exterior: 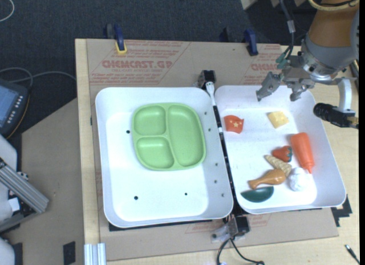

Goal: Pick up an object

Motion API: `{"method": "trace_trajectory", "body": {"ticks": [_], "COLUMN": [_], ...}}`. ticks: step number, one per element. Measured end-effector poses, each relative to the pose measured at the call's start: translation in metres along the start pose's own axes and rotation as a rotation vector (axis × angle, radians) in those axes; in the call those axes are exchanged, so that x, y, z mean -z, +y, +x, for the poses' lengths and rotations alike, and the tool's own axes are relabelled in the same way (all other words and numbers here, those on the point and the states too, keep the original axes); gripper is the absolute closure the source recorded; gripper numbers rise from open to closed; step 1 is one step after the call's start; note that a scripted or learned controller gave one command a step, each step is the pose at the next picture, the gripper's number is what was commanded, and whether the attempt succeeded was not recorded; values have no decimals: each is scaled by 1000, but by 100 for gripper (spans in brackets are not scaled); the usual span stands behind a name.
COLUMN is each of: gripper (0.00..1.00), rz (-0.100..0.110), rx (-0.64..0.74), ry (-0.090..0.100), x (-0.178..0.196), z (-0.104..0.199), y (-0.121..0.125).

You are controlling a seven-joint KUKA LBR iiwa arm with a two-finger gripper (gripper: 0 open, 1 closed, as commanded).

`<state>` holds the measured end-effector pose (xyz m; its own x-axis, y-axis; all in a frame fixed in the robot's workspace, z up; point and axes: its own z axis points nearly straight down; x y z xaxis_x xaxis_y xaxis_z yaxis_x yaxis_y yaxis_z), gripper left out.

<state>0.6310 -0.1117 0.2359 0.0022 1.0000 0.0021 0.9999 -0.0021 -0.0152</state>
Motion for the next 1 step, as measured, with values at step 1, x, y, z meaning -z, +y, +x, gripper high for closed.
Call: {"method": "trace_trajectory", "body": {"ticks": [1], "gripper": [0], "rz": [-15], "rx": [3], "ry": [-2], "x": [9], "z": [0], "y": [2]}}
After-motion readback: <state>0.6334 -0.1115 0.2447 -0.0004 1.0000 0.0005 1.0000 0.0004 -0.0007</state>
